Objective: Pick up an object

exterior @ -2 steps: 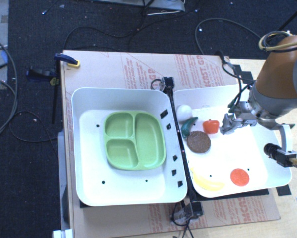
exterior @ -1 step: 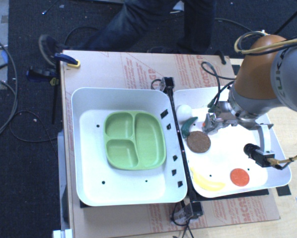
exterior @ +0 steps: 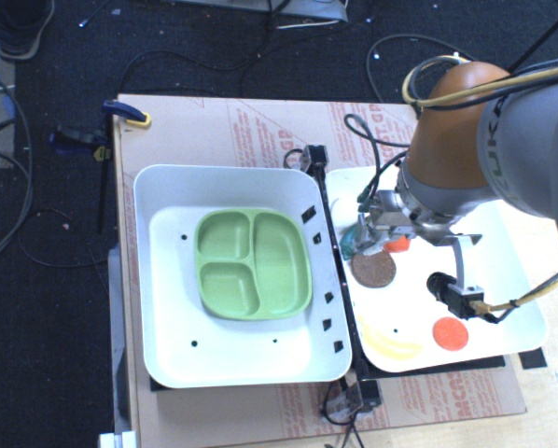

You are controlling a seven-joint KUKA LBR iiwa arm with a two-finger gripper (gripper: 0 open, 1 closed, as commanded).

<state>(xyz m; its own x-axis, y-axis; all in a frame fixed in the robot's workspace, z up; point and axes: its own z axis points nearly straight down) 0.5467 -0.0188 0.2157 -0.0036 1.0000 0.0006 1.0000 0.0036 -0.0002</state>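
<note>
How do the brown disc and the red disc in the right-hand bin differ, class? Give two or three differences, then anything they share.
The brown disc is dull brown and looks larger; the red disc is bright orange-red and looks smaller. The brown disc lies by the bin's left wall, just below the arm's wrist; the red disc lies apart, near the bin's front edge. Both are round, flat and lie in the same white bin.

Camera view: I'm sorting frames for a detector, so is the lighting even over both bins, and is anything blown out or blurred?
In the camera view the right bin looks overexposed, its white floor washed out, while the left bin reads greyer with its green tray crisp. The yellow object is pale against the glare. The gripper area is dark and cluttered, somewhat soft.
</note>
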